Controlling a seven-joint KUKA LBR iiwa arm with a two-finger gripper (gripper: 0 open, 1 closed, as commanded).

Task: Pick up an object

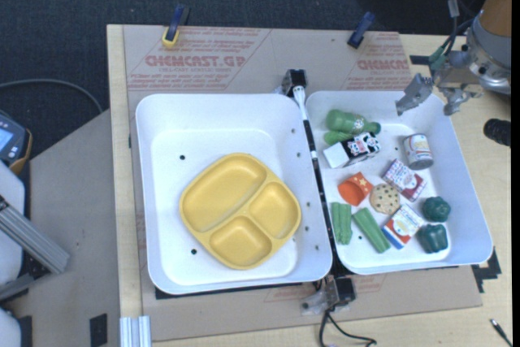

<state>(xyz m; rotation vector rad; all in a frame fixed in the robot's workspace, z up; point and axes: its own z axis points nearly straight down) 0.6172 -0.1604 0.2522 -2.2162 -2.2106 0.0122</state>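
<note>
Two white bins sit side by side on the bench: the left bin (154,134) holds a yellow divided tray (240,210), and the right bin (471,199) holds small toy groceries, including a green bottle (351,123) and a small can (418,150). The gripper (432,96) hovers over the right bin's far edge, fingers spread and grasping nothing.

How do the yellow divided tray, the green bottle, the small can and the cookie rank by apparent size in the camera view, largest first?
1. yellow divided tray
2. green bottle
3. small can and cookie: they look alike, so unranked.
</note>
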